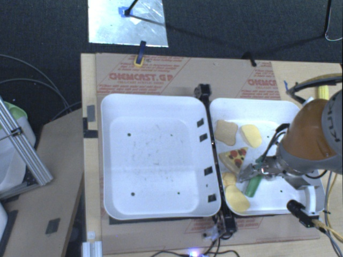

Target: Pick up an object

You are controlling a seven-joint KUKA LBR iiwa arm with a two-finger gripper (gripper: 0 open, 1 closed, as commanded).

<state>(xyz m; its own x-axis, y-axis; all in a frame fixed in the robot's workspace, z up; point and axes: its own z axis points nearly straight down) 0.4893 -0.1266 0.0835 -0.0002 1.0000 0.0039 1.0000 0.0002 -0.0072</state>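
Arm in from the right, gripper (251, 171) low over the right bin (278, 108), near that bin's left wall and toward its front half. Items cluster along the left side of the right bin: tan bread-like piece (226, 132) and yellow chip-like piece (251, 135) toward the back; pizza slice (235, 158) mid-left; green cylinder (253, 185) just in front of the gripper; yellow lemon-like piece (237, 199) at the front-left corner. Green cylinder lies touching or just under the fingertips, long axis slanted from back-right to front-left. Jaw state: cannot tell, metal tips blur into the objects beneath. Probably the cylinder is the target; a grip would need the jaws set across its slant, not along it. Nothing visibly lifted yet. Left bin (155, 103) holds nothing to pick.
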